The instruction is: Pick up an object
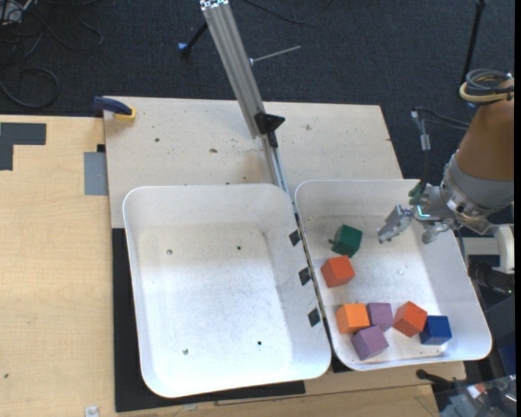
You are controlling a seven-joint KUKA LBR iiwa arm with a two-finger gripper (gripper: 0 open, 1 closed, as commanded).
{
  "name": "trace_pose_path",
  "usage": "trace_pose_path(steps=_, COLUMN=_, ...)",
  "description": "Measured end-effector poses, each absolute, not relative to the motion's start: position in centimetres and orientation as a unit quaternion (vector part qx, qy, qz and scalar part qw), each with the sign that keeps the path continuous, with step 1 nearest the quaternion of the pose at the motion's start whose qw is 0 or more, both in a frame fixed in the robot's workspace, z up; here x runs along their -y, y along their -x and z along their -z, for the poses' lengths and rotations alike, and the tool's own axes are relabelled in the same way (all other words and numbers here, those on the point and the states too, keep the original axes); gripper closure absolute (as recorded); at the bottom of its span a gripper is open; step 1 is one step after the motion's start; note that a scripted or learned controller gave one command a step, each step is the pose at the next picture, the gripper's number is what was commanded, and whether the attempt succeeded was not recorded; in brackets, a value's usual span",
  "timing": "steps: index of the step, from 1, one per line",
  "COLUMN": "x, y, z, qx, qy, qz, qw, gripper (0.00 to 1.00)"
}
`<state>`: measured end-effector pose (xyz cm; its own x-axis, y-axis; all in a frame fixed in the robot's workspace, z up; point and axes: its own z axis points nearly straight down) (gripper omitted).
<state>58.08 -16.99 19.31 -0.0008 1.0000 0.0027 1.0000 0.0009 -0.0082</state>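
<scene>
The right bin (pixel 469 298) holds several small cubes. A green cube (pixel 347 239) lies near its middle, with a red-orange cube (pixel 337 271) just in front of it. Along the front edge sit an orange cube (pixel 352 317), two purple cubes (pixel 379 314) (pixel 369 341), a red cube (pixel 410 318) and a blue cube (pixel 436 328). My gripper (pixel 411 228) hovers over the bin's far right part, to the right of the green cube. It is open, with nothing between its fingers.
The left bin (pixel 148 233) stands beside the right one, with black clips (pixel 305 274) along the shared rim. A slanted aluminium post (pixel 239 68) rises behind the bins. A blue-and-yellow tool (pixel 115 107) lies at the board's far left corner.
</scene>
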Motion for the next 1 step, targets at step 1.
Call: trace_pose_path(steps=1, x=17.03, y=-58.18, z=-19.57, qx=0.707, qy=0.707, qz=-0.0006, qw=0.002, gripper=0.0)
